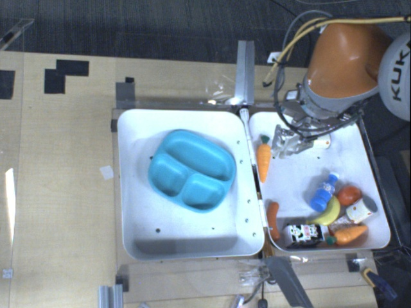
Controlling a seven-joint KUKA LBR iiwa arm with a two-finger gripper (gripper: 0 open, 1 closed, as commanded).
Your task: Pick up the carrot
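The carrot (263, 162) lay by the left wall of the right bin (302, 185). The gripper (284, 143) hovered just beside it; couldn't tell its state, nothing visibly held.

Two white bins (128, 236) sat side by side on the worktop (58, 191). One blue sectioned plate (191, 169) lay in the left bin. The right bin held two carrots (263, 162), one banana (327, 213), one blue bottle (323, 193), one tomato-like red item (349, 195) and one dark packet (303, 234).
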